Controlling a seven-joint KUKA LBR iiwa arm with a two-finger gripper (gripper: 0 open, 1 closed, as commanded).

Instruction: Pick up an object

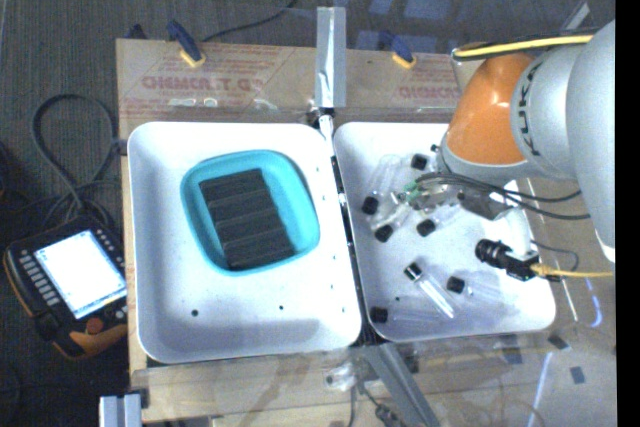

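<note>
Vials (432, 290), small clear tubes with black caps, lay scattered across the floor of the right bin (540, 315), and one of them was the likely thing to be picked. The gripper (432, 198) sat low over the upper middle of that bin, amid a loose cluster of vials, beneath the arm's orange band (485, 120) and grey wrist. Whether it was spread or closed could not be told, since the wrist hid most of it and the clear tubes blurred into the white floor. Nothing could be seen held in it.

Just left of the gripper lay more black-capped vials (378, 205), some touching one another. Further toward the near edge, others lay well apart. A black fitting with cables (497, 253) hung beside the wrist.

The left bin (160, 315) held a teal tray (200, 215) with a dark ribbed block (245, 218) inside it. A handheld control pendant (68, 280) rested off the bench to the left.

Judging by the pose, the arm was at the reaching or grasping stage. The next move would call for closing on a single vial and lifting straight up, without nudging its neighbours.
</note>
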